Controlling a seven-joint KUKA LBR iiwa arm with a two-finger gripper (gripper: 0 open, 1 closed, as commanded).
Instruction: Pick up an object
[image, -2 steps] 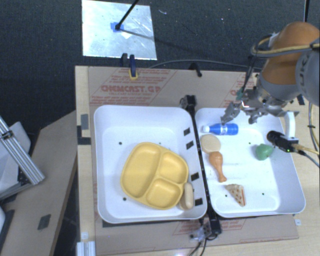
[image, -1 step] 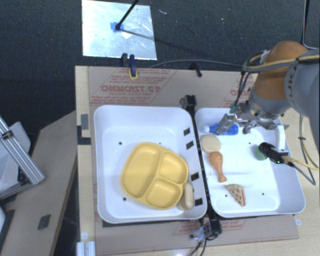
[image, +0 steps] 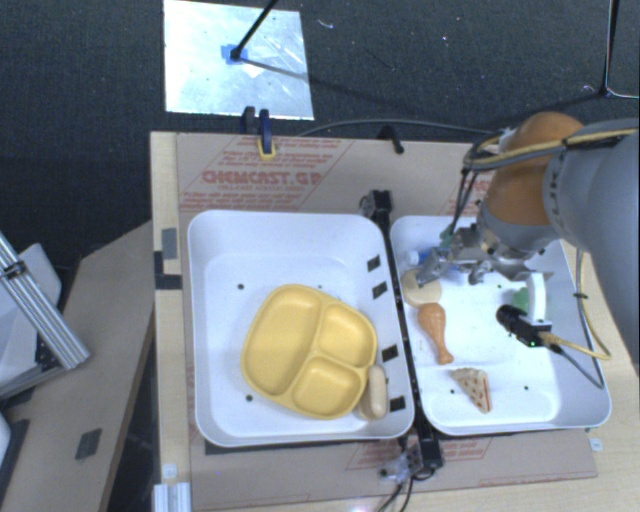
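Currently the gripper (image: 437, 262) is hanging low over the right bin's (image: 575, 400) far-left corner, arm reaching in from the right, wrist bent downward (jaw state: cannot tell). Nearest candidates are lying just beneath: a round beige piece (image: 421, 291) and a drumstick (image: 435, 331). Recommended: centre squarely over one item before descending.

Beneath my gripper (image: 440, 262) lay a tan bench (image: 165, 190) covered by a cardboard sheet (image: 290, 170) printed with red lettering, held at its far edge by a blue and yellow clamp (image: 263, 132). Beyond that, well away from my gripper on the far side, the floor (image: 80, 80) was dark carpet, with a shiny silver sheet (image: 238, 60) lying on it. Far off at the opposite side from me stood an aluminium rail (image: 35, 305) and a second tan surface (image: 95, 380).
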